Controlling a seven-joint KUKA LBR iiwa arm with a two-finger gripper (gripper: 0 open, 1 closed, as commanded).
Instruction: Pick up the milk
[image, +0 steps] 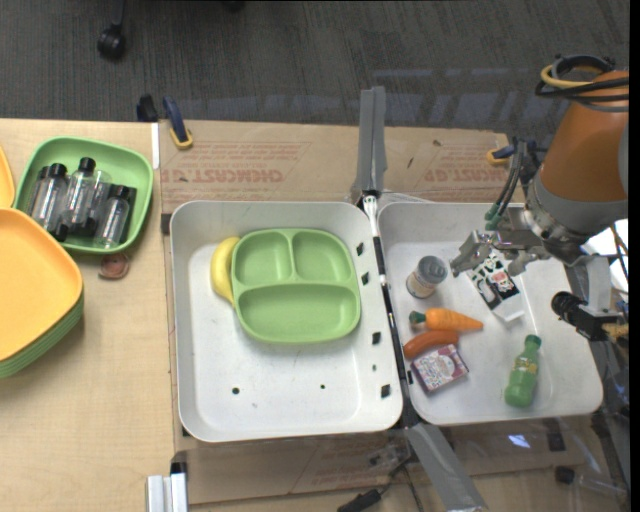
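1. Camera view: the gripper (492, 262) hangs over the right bin (570, 400), its fingers clamped on the milk carton (497, 283), white with black print.
2. Beside the carton in that bin: a small can (428, 276), a carrot (452, 320), a green bottle (522, 374).
3. The left bin (200, 380) bears a green divided plate (295, 284).
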